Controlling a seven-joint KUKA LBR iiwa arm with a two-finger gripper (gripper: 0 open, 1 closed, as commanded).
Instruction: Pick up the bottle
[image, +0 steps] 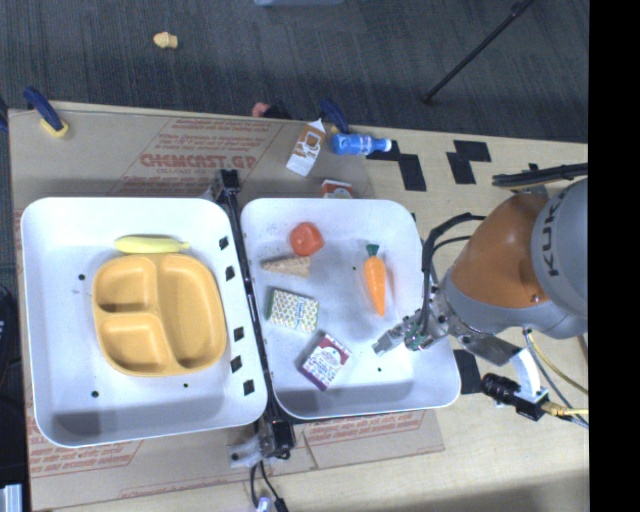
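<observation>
The bottle (357, 145), small and blue with a pale cap end, lay on its side on the desk (470, 470), outside both bins and just beyond the far rim of the right bin (432, 385). Nothing touched it. The pincer (400, 337) hung low over the right bin's near right part, well apart from the bottle, with the carrot (375, 284) near it and the purple packet (323, 360) off to its other side. It had hold of nothing that could be seen; how far its tips stood apart I could not tell, since they showed as a small dark and greenish blur against the white floor of the bin.

By that showing the task was hardly begun: the whole reach to the bottle, the closing on it and the lift all seemed left to do.

The arm (520, 270) was cut off by the picture's edge, and its bulk hid part of the desk beneath. The left bin (40, 330) held a yellow divided tray (160, 312) with a banana (151, 244) just beyond it. A tomato (306, 238), a wedge of bread (287, 266) and a patterned packet (294, 310) lay in the right bin. The tags by the bottle were too small to read.
</observation>
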